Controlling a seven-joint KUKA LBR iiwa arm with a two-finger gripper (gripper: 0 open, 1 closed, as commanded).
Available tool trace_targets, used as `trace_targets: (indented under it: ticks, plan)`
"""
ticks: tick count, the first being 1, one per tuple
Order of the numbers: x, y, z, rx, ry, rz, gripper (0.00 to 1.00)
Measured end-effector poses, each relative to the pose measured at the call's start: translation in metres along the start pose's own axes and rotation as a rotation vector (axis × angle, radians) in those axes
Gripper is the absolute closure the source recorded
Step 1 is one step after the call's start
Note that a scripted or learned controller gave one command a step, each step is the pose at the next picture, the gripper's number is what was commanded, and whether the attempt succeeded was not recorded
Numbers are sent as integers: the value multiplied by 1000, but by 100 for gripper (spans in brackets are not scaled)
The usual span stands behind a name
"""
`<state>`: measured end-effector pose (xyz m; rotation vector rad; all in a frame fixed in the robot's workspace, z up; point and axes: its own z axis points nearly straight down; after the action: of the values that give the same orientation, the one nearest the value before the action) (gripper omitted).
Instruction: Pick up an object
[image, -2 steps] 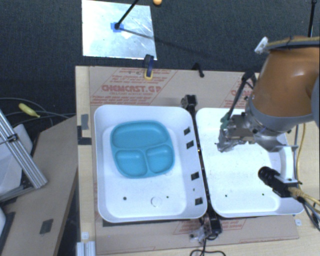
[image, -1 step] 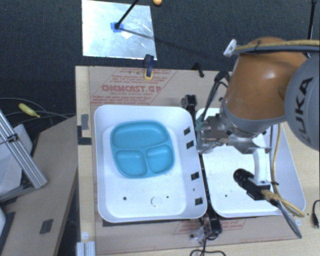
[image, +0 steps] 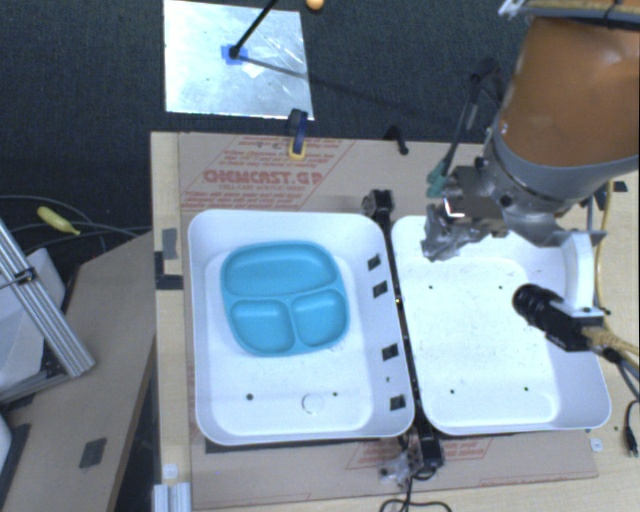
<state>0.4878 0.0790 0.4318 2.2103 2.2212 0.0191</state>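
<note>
Trouble brewing on the tabletop: the right bin offers bare speckled floor, the blue plate lies in the left bin, and the end effector hangs over the right bin's far-left corner, well apart from that plate (spread or closed, I cannot tell). A descent here likely grabs nothing. Materials now: brown printed cardboard under 2 glossy white bins with rounded corners. The plate is smooth, shallow plastic, 3 compartments, low rims, little to pinch.

The blue three-compartment plastic plate lies in the left shallow white bin, toward its far side; the right shallow white bin sits just beside.
</note>
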Motion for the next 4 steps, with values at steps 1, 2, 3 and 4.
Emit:
trace_targets:
  ticks: [1,2,3,4]
  plan:
    - [80,12,-12,10,1,-6,100]
    - [28,-1,-24,10,-3,8,100]
    - [84,-1,-13,13,-1,-4,100]
    - [71,0,-45,9,-1,4,100]
